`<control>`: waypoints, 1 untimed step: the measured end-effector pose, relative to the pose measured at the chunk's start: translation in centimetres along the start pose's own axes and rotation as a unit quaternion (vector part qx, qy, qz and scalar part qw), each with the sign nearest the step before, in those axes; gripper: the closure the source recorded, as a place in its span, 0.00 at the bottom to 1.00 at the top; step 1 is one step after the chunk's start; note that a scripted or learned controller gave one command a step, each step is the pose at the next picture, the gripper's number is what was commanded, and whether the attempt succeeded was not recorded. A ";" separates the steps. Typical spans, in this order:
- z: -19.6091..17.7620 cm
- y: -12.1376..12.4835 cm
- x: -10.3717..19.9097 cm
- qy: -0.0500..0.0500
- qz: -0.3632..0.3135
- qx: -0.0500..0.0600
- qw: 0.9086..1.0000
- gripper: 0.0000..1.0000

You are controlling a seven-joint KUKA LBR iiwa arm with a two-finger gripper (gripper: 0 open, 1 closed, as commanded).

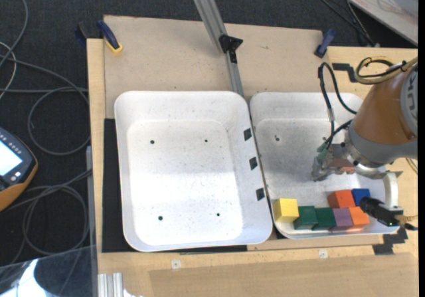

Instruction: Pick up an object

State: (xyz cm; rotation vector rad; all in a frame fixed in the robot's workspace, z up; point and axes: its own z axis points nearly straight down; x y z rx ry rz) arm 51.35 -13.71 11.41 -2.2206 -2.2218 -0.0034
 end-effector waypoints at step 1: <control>-4.9 -0.4 -0.8 -0.002 0.001 -0.002 1.000 1.00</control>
